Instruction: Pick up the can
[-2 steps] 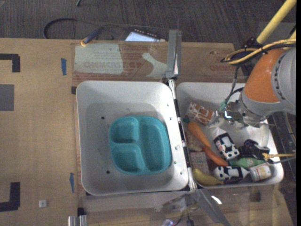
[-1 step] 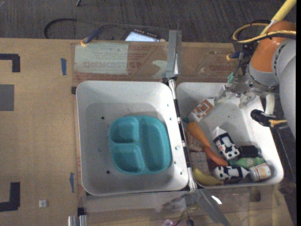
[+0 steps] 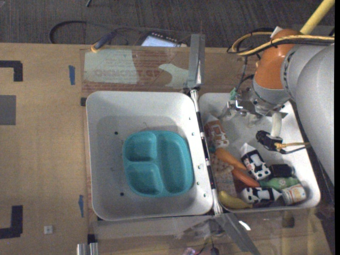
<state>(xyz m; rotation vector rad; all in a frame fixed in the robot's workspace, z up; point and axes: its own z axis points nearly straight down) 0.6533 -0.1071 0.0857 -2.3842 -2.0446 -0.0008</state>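
Can (image 3: pixel 217 133) lies in right bin (image 3: pixel 212 106), tight vs. its left wall, nearer the far edge than the near one. Brown body w/ pale label, prob. on its side or tilted, hard to tell. Carrot (image 3: pixel 229 157) sits just beside its near end, maybe touching. A second carrot (image 3: pixel 245 177), a cow-print carton (image 3: pixel 255 165), banana (image 3: pixel 232 200) and green bottle (image 3: pixel 280 184) crowd toward the near-right corner. Pincer (image 3: pixel 240 106) hangs over the bin's far edge, near the can but off to its right and not on it. Can't tell from this angle if it's apart or together. Nothing seen held.

Risks, as I judge them:
- **Wall:** the main one. W/ can hugging the left wall there's little room for the pincer to straddle it, so a descent may hit rim or wall, or catch only an edge & the can squirts out.
- **Rolling:** if the can is on its side, the round body may roll on contact, esp. toward the carrot.
- **Carrot:** so close that a wrong-item grab is poss., or both get nudged.
- **Label:** looks smooth, so slip on lift is poss.

Left bin (image 3: pixel 106 116) w/ teal tray (image 3: pixel 156 163) is well apart, no factor.
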